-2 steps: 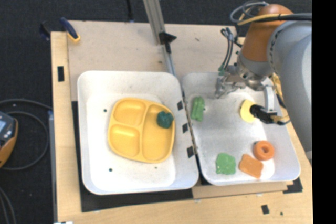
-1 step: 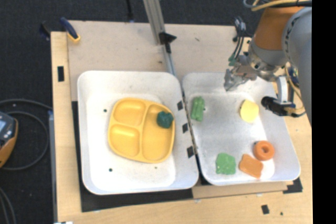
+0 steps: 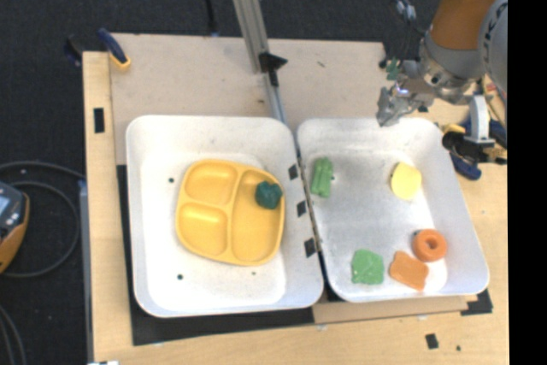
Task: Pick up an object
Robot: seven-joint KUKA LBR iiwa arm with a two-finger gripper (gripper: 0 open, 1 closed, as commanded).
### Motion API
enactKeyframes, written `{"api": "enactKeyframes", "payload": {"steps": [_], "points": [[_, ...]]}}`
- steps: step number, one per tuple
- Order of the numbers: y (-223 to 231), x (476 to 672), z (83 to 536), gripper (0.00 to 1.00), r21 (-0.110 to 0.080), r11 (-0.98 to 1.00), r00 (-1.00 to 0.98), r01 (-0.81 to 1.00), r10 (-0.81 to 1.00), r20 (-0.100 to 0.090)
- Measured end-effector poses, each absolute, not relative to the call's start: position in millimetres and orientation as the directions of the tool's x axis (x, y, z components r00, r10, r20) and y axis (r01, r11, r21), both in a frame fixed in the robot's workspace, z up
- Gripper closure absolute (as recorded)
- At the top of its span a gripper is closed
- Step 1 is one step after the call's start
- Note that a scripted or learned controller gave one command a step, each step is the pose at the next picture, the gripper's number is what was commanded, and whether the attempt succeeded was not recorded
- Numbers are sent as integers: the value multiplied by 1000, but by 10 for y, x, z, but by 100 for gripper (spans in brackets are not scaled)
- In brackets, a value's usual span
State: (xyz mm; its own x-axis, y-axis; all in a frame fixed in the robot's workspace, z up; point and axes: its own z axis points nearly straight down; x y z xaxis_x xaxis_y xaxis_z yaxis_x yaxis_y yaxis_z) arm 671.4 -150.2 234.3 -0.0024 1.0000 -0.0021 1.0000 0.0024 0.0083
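On the near edge of the surface point(image 3: 214, 338), bare wood is seen, with small dark marks toward the right. A dark floor with cables lies to the left, and an orange-and-black device point(image 3: 10, 226) is cut off by the left edge.

Two white bins are set side by side on the surface. In the left bin point(image 3: 154, 286) a yellow tray point(image 3: 224, 218) with compartments is laid, and a dark green lump point(image 3: 268, 195) rests in its right compartment.

In the right bin point(image 3: 461, 269), nearest, a green piece point(image 3: 368, 267) and an orange block point(image 3: 408, 270) lie close together; an orange ring point(image 3: 430, 244) sits just behind the block. Farther back, a yellow ball point(image 3: 406, 180) is seen on the right and a green block point(image 3: 321, 178) by the left wall.

Beyond the bins, an aluminium post point(image 3: 244, 4) rises from the surface, and a blue-and-yellow clamp point(image 3: 115, 50) sits at the far left corner.

The gripper point(image 3: 391, 111) is placed above the far rim of the right bin, well apart from every object. Nothing is held in it; how far it is open cannot be told.
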Motion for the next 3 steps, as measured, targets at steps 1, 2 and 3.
{"api": "enactKeyframes", "payload": {"steps": [1,2,3], "points": [[-1516,6724,2666,100,5,3,-3,1000,1000,-2],[-1010,6704,2518,100,0,5,-5,1000,1000,-1],[-403,6743,2445,100,0,7,-7,1000,1000,0]]}}
